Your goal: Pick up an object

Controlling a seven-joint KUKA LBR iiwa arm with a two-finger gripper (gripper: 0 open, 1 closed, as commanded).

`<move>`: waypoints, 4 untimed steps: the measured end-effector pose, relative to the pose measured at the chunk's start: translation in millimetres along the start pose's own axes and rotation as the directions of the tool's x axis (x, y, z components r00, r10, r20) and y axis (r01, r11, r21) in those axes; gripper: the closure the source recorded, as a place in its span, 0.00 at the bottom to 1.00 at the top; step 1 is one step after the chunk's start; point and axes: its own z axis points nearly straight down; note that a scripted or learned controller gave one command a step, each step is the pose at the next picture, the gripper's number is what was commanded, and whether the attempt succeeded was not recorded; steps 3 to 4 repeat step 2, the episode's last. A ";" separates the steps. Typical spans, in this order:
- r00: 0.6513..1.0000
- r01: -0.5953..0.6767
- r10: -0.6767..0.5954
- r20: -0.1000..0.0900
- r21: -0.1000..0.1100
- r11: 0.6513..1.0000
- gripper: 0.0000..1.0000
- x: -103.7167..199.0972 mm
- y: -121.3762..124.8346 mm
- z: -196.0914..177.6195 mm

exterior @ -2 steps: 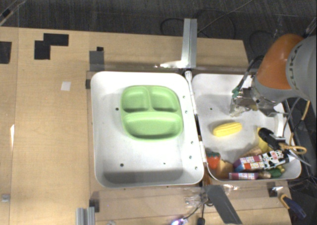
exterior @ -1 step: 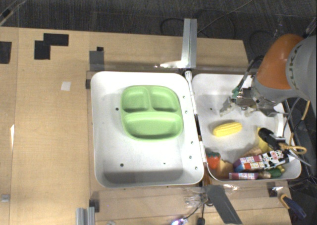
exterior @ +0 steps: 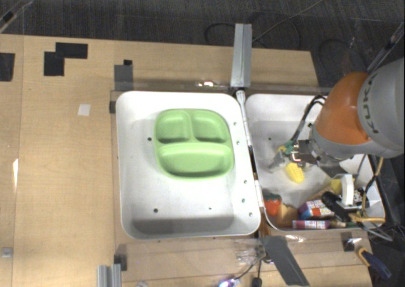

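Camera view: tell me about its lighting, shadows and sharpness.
Camera view: even overhead light; the green tray looks sharp, with a soft shadow along the left bin's near wall; the arm darkens part of the right bin; the small things in its near corner are too tiny to tell apart.

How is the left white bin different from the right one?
The left bin holds one green divided plate, lying flat; the right bin holds a heap of small colourful things along its near edge. The arm reaches over the right bin, not the left. Both are shallow and white.
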 end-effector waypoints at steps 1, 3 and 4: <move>1.000 0.001 -0.001 -0.004 -0.006 1.000 1.00 2.4 3.0 -11.9; 0.993 -0.121 0.121 -0.001 0.012 0.993 1.00 67.4 -0.6 -94.3; 0.993 -0.121 0.121 -0.001 0.012 0.993 1.00 67.4 -0.6 -94.3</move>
